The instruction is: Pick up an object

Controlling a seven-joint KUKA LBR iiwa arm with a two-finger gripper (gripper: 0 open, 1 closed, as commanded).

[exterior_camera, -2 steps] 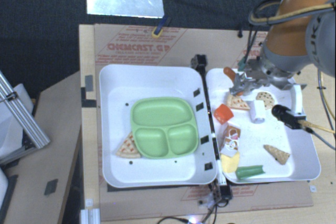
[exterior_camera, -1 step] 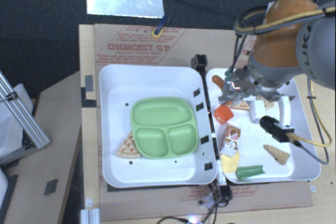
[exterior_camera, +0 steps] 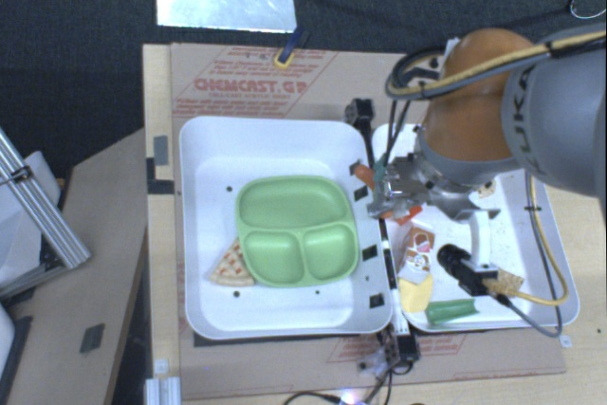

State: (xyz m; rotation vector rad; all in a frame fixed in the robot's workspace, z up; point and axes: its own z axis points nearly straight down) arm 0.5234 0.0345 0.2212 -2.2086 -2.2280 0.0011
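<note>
My tool [exterior_camera: 391,196] hangs over the right bin [exterior_camera: 555,247]; its grip I cannot tell. I should centre over the carton [exterior_camera: 418,253] before descending.

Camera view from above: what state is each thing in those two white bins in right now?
Green plate: flat, upright, in the left bin.
Toy pizza slice: lying flat against the plate's lower-left edge.
Small carton: lying in the right bin.
Green stick: lying flat near the right bin's front edge.
Claw: low over the bins' divide.

Green divided plate [exterior_camera: 296,230] lies in left bin [exterior_camera: 204,166]; hand [exterior_camera: 391,197] over right bin [exterior_camera: 560,275].
</note>
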